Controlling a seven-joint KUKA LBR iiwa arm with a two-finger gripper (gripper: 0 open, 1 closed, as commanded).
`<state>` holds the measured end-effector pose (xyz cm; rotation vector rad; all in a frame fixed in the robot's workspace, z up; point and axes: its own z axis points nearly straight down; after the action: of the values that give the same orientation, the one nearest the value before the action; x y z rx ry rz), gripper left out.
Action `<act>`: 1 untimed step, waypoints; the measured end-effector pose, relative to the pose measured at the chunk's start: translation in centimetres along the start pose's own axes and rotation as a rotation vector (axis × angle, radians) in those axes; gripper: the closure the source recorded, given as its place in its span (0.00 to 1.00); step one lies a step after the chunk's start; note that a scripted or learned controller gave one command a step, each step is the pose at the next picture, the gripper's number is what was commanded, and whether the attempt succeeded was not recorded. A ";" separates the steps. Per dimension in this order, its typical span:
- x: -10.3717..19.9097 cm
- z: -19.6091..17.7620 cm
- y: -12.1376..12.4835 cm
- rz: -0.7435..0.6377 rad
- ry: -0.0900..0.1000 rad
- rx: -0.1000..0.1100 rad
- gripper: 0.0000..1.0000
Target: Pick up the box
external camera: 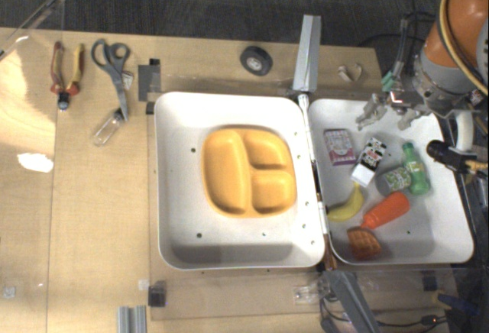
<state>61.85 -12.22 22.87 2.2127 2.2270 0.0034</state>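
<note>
The end effector (pixel 388 111) hovers spread wide at the right bin's (pixel 455 244) far edge; centre it over the pink box (pixel 338 147) before descending.

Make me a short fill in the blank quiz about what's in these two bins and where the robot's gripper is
1. The yellow divided tray lies in the ____ bin.
2. The gripper hangs over the ____ edge of the right bin.
3. The fruit lying between the small box and the waffle is a ____.
4. The bottle beside the carrot is coloured ____.

Missing words: left; far; banana; green
</note>
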 end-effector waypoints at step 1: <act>2.9 13.3 1.3 -0.028 0.000 -0.004 0.00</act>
<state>63.22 -9.29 9.63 2.1789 2.2562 0.0070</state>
